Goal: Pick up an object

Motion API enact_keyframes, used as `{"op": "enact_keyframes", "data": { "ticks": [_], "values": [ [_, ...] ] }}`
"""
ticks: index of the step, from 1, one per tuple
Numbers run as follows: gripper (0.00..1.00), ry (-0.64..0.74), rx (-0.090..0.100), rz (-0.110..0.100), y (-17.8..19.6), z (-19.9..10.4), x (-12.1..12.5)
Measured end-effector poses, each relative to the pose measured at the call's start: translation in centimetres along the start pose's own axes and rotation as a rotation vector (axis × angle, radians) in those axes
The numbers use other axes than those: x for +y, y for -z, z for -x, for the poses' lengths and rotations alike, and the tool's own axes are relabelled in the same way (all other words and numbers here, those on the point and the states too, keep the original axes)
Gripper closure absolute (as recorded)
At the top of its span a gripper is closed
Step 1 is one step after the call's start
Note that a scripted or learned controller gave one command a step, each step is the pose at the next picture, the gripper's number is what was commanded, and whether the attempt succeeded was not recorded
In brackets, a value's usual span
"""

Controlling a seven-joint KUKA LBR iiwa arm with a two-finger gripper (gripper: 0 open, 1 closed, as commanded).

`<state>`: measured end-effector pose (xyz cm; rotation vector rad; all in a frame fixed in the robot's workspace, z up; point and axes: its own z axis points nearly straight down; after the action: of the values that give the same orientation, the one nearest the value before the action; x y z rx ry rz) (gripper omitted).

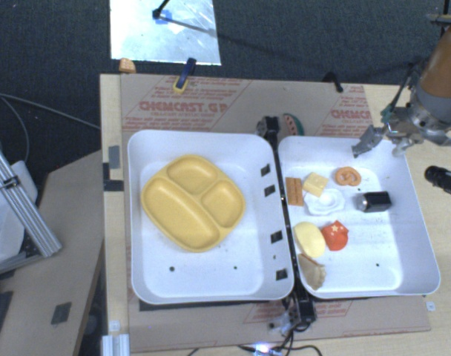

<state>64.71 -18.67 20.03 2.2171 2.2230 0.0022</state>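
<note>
Currently I read the gripper (pixel 375 138) as hovering over the far right corner of the right bin (pixel 411 258), its two fingers spread apart with nothing between them. It hangs from the grey wrist below the orange band, which enters from the right.

Objects available for picking all lie in the right bin:
- an orange ring-shaped piece (pixel 348 176), nearest the gripper;
- a pale yellow block (pixel 315 184), just beside the ring;
- a tan wafer-like bar (pixel 293 190) against the bin's left wall;
- a white lump (pixel 325 202), touching the yellow block from below;
- a dark cylinder (pixel 374 201), lying on its side, apart from the others;
- a yellow rounded piece (pixel 309 238) touching a red tomato-like piece (pixel 335 235);
- a brownish scrap (pixel 312 271) at the near left corner.

The left bin (pixel 151 273) holds a yellow divided plate (pixel 193 202).

Recommended procedure, in my judgement: select the dark cylinder. It is isolated, so the fingers can descend on both sides without striking a neighbour. I would align the finger gap across its short axis, centre over it, descend until the fingertips bracket its body, then close. The yellow and red pair is a poor target, since contact between them invites a double or glancing grasp. The ring is low and flat and may slip.
</note>
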Motion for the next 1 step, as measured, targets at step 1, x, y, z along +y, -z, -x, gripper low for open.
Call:
{"op": "enact_keyframes", "data": {
  "ticks": [1],
  "values": [
    [0.00, -0.001, 0.005, -0.011, -9.02, -3.22, -4.59]
  ]
}}
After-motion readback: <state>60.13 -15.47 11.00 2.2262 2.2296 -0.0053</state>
